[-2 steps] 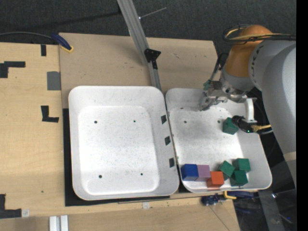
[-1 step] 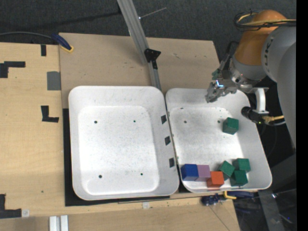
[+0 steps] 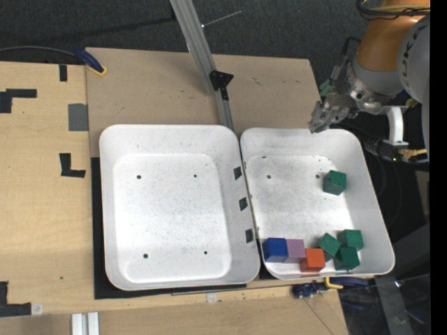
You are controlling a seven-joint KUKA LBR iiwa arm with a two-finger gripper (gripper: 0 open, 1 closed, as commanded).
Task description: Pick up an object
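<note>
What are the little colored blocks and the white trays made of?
The blocks, like the lone green block and the blue block, look like painted wood or hard plastic: flat matte color, sharp square edges, though the picture can't settle which. The right bin and left bin look like thin molded plastic: smooth, white, rounded corners, speckled with dark scuffs.

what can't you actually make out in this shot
- Claw, camera view: small and dark against the right bin's far rim; open or shut can't be told.
- Arm: cut off by the top and right edges.
- Purple block: partly hidden by the orange block.
</note>
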